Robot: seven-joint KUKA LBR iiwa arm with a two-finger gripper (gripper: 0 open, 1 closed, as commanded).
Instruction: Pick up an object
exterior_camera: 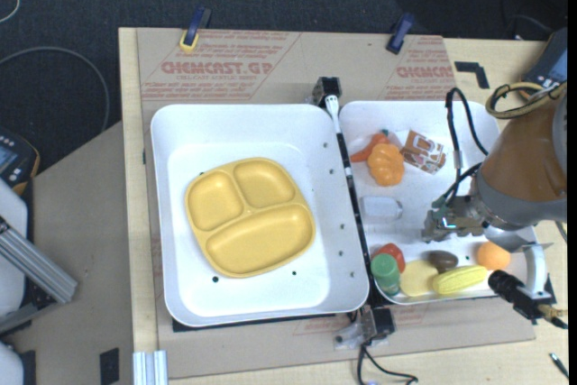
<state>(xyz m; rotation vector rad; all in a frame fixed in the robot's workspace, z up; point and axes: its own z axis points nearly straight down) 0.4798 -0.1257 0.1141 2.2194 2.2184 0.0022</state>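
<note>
Camera view: the arm leans over the right bin (356, 117).
Its gripper (444, 224) hangs low above toy food; I cannot tell how its jaws stand.

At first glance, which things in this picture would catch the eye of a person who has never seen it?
The yellow divided plate stands out first, lying alone in the left bin. Next comes the colourful toy food in the right bin: an orange bell pepper near the back, a corn cob at the front. The gripper hangs over that bin's middle.
</note>
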